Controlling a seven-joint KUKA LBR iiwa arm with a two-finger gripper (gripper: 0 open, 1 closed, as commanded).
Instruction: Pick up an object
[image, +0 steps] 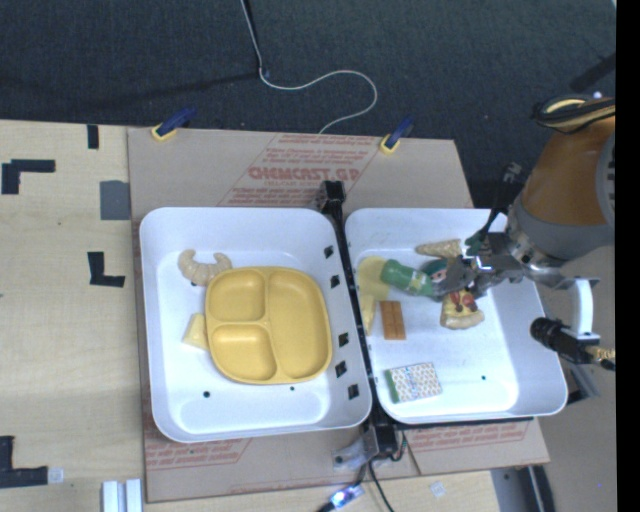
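The arm reaches in from the right, and its pincer (462, 272) hangs low over the right bin (520, 380). Whether it is wide, narrow or holding anything cannot be told. Just left of it lies a green bottle (408, 278), with a small tan and red toy (461, 312) right below. A brown block (392, 320) and a patterned pouch (415, 381) lie nearer the front. The left bin (165, 300) holds a yellow divided plate (268, 324).

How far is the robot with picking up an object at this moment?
Done: the claw is down in the right bin, among the green bottle and small toys. In hand: nothing visibly held. Left: gripping one item and lifting it out.
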